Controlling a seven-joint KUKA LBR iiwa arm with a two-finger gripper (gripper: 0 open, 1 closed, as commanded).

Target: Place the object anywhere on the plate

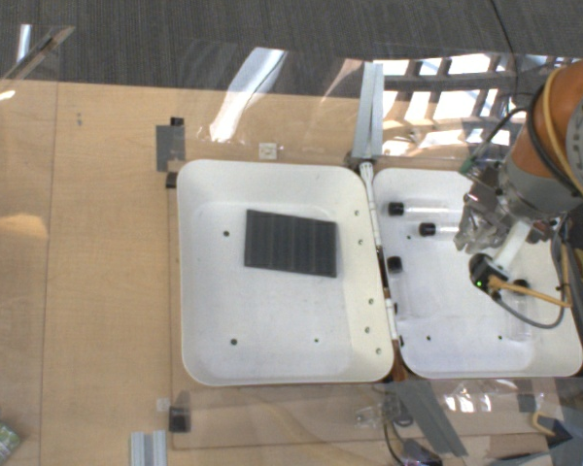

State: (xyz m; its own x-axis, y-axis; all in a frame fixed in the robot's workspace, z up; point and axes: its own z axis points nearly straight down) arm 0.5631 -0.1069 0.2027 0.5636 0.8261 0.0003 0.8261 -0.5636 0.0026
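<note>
A dark grey ribbed rectangular plate (291, 243) lies flat in the left bin (204, 357), a little back of its middle. My gripper (469, 239) hangs over the right bin (447, 352), right of that bin's middle and far from the plate. Three small black pieces lie on the right bin's floor: one (395, 208) near the back left, one (428, 229) just left of the gripper, and one (394, 263) by the left wall. I see nothing held in the gripper.
The two bins meet at a raised divider (377, 260). A metal frame (437, 76) stands behind the right bin. The wooden bench (78, 260) stretches to the left.
</note>
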